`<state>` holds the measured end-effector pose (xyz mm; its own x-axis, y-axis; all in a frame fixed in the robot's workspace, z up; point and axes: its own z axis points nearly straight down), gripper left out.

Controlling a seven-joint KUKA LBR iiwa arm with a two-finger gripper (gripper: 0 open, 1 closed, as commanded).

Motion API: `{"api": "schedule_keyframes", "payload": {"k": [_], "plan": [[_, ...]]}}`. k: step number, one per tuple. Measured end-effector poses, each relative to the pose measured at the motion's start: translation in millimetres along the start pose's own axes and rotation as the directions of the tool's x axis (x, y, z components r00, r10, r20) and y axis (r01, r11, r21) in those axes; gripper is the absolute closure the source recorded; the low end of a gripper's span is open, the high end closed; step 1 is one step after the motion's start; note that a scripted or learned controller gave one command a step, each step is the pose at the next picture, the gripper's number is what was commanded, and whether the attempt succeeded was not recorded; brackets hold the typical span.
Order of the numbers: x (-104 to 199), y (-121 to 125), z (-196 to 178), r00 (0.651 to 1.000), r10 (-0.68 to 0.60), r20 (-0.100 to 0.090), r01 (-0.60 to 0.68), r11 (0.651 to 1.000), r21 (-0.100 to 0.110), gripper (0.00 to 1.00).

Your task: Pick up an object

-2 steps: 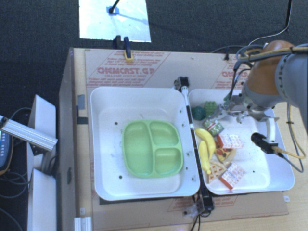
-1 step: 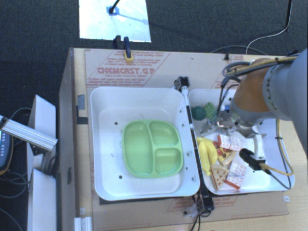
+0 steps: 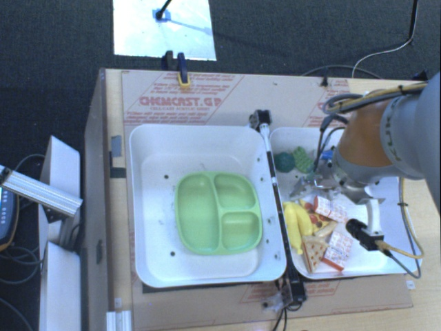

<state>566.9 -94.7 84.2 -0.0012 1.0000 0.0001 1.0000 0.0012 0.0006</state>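
The right bin (image 3: 393, 267) holds a heap of small toys. A teal ball (image 3: 284, 161) and a bumpy green piece (image 3: 302, 158) lie at its far left. Nearer the front are a yellow banana bunch (image 3: 296, 226), red-and-white packets (image 3: 337, 247) and a tan waffle-like wedge (image 3: 313, 252). My gripper (image 3: 310, 185) hangs low over the middle of this bin, just above the bananas and beside another packet (image 3: 329, 209). The grey arm with its orange band (image 3: 365, 143) covers the bin's far right part.
The left bin (image 3: 158, 261) holds a light green divided plate (image 3: 219, 212). A divider rail (image 3: 272, 178) runs between the two bins. A black cable clip (image 3: 365, 234) and wires hang off the arm over the right bin's front.
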Motion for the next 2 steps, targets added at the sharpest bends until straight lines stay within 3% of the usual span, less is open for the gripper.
{"api": "schedule_keyframes", "payload": {"k": [1, 2], "plan": [[-17, 75, -1, 1.0, -0.003, 0.001, 0.003, 1.0, -0.002, 0.0], [-4, 24, 0, 1.0, 0.0, 0.0, 0.0, 1.0, 0.0, 0.0]]}}
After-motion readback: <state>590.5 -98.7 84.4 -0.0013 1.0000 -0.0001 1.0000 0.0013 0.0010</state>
